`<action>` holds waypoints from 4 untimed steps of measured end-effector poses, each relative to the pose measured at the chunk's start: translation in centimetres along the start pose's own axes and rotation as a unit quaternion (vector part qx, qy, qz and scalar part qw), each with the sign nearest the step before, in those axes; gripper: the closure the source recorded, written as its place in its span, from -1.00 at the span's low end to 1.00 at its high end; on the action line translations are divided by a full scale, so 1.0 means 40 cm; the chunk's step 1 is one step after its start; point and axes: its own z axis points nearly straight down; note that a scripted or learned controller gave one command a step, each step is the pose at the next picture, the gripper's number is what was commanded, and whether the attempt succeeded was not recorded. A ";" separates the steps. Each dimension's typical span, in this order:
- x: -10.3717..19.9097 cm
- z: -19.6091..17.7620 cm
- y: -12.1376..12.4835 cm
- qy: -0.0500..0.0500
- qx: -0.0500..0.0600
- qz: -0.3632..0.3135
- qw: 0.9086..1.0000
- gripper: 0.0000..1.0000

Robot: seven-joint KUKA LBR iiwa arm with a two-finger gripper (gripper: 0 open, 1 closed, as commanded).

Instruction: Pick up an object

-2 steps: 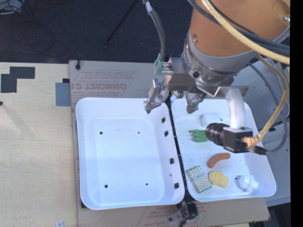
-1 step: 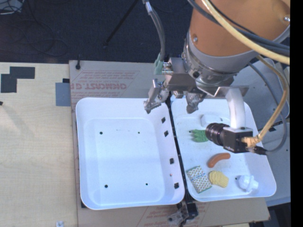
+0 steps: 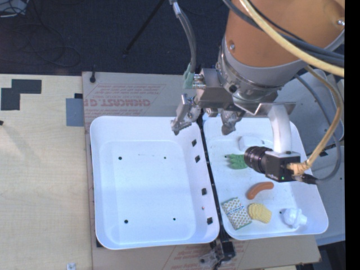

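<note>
Hanging over the wall between the bins, the big grey and orange arm (image 3: 281, 32) holds its gripper (image 3: 203, 125) up high. Its two fingers are apart and hold nothing.

There are two white bins. The left bin (image 3: 107, 207) sits beside the right bin (image 3: 315, 218), and they touch along the middle.

The right bin has five small things to pick. One checked green and white square (image 3: 236, 213) lies near the front, touching one bumpy yellow piece (image 3: 260, 212). One white lump (image 3: 291, 217) sits in the front right corner. One orange sausage (image 3: 259, 190) lies above the yellow piece. One green leafy thing (image 3: 237, 161) sits near the middle, partly hidden by a black camera (image 3: 270, 163) on the arm.
</note>
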 end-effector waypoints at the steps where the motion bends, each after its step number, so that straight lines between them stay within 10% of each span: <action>1: 0.000 0.000 0.000 0.000 0.000 0.000 1.000 -1.00; 4: 0.000 0.000 0.000 0.000 0.000 0.000 1.000 -1.00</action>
